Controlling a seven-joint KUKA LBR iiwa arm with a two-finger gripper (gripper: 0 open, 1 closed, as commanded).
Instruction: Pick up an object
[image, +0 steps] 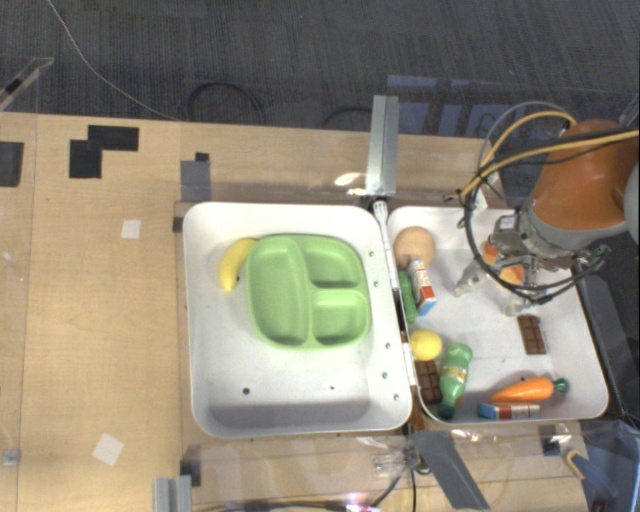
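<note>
My gripper (503, 266) hangs over the upper middle of the right bin (575, 340), below the arm's orange band (585, 190). A small orange thing (510, 272) shows right under it, partly hidden by cables. To the gripper's left lie a tan wooden ball (413, 244) and a red-and-white bottle (421, 285). A brown chocolate bar (533, 334) lies just below and to the right of the gripper. A carrot (525, 390) rests near the bin's front edge.
A yellow lemon (426, 346), a green bottle (454, 372), a dark chocolate piece (428, 380) and a small blue item (498, 409) fill the right bin's front left. The left bin (290, 405) holds a green divided plate (305, 290) and a banana (234, 262).
</note>
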